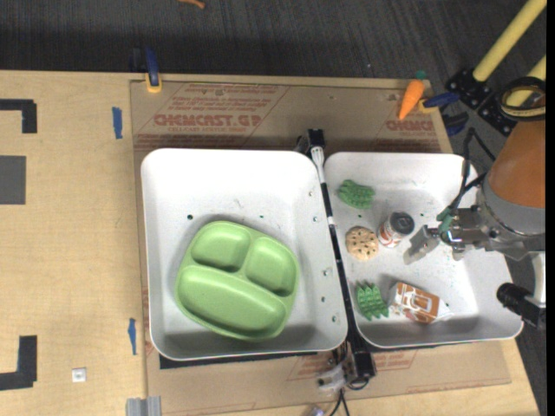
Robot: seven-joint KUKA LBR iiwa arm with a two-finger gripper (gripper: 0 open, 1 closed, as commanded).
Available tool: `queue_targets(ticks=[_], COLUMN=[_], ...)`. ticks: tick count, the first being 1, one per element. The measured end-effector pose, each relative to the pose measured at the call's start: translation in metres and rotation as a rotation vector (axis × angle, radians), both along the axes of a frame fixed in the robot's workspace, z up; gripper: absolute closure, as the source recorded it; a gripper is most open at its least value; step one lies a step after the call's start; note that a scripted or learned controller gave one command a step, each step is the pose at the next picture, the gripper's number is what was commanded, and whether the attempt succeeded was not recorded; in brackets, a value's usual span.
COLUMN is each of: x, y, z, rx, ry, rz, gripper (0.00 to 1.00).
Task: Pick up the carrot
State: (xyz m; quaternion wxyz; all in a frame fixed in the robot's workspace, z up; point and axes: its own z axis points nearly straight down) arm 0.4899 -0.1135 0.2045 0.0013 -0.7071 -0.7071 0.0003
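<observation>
- Camera view: the carrot (410,99) lies on the bench (69,258) outside both bins, just past the far rim of the right bin (451,167), its green top pointing away. Nothing touches it, so I judge the pick has not begun.
- The end effector (427,243) hangs low inside the right bin, reaching in from the right near its middle and well apart from the carrot. I cannot tell whether it is released or clenched; nothing can be seen grasped in it.
- Just beside it stand a small can (400,224) and a cookie (361,243); a green leafy toy (355,193) lies toward the far wall, with a green spiky piece (370,301) and an orange-and-white packet (415,302) by the near wall.
- The left bin (165,180) holds a green divided tray (237,277), lying flat and well clear of the arm.
- Since the carrot sits beyond the bin's rim, the arm would likely have to rise over the wall and travel to the far side before coming down on it.
</observation>
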Motion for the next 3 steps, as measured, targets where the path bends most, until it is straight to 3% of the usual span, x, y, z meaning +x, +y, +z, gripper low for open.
queue_targets(ticks=[1,2,3], x=[-0.011,-0.011,-0.003], y=[0.009,0.015,0.014], z=[-0.057,-0.065,-0.081], rx=[0.000,-0.003,0.009], ry=[0.002,-0.001,-0.024], rz=[-0.319,-0.769,-0.974], gripper=[0.00,0.00,0.00])
